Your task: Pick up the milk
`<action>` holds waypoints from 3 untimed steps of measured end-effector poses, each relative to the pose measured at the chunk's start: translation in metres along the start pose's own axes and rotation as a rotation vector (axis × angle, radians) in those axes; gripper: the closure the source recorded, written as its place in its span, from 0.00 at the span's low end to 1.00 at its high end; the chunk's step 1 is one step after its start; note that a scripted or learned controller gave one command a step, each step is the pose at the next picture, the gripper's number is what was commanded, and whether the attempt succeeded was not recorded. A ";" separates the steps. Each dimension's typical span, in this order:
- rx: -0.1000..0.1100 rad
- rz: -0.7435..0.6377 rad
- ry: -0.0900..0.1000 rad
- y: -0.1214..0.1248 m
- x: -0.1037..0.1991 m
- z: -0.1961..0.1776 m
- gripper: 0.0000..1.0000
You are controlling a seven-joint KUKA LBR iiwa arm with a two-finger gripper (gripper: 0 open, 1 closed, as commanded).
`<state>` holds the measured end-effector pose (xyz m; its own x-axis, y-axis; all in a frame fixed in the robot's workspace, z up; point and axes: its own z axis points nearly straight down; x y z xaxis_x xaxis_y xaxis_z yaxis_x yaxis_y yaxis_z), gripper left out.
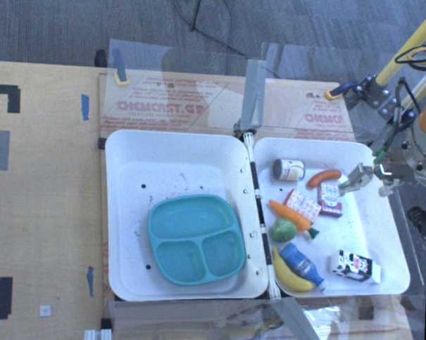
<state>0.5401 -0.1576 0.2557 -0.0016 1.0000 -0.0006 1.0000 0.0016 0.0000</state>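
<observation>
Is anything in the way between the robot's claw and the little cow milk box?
Nothing visible. The gripper hangs near the right bin's far side; the milk lies near its front edge, with bare white floor between them.

Two white bins sit side by side on a bench. A teal divided plate (196,238) lies in the left bin (124,197). In the right, the gripper (356,179) hangs above toy groceries, well apart from the milk (355,266) carton.

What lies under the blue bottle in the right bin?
The blue bottle lies across a yellow banana, covering its middle. The banana's two ends stick out. Whatever else is beneath stays hidden.
</observation>
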 end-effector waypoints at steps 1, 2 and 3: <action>0.000 -0.151 0.001 -0.060 -0.024 0.000 0.00; 0.000 -0.205 0.001 -0.060 -0.020 0.156 0.00; -0.002 -0.202 0.002 -0.060 -0.021 0.148 1.00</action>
<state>0.4802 -0.1788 0.1081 -0.2026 0.9793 0.0010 0.9793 0.2026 0.0019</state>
